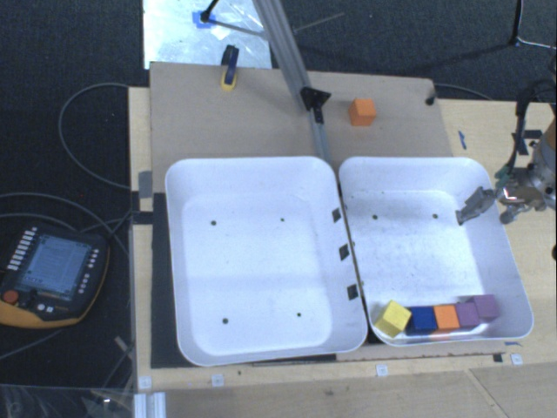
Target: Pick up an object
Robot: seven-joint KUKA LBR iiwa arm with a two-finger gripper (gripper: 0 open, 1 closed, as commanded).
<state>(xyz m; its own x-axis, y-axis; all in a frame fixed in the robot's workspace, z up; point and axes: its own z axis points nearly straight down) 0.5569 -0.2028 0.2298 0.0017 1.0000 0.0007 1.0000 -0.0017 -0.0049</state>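
Blocks sit in a tidy row along the lower edge of the right bin (409, 190): a yellow cube (392, 318) tipped a little on its corner at the left end, then a blue block (423, 320), an orange block (446, 317), and two purple blocks (479, 309) closing the row toward the bin's lower right corner, each touching its neighbour. The gripper (487, 204) hangs at the right side of the frame, over the right bin's upper right rim, well apart from that row. One grey finger (475, 205) points left and downward over the rim; from this slant I cannot tell whether the fingers are spread or together, and I see nothing between them. The left bin (252, 177) lies just beside the right one, their inner walls meeting in the middle of the frame. An orange cube (362, 111) rests on the brown board above the bins, and a teach pendant (50, 273) lies at the far left.
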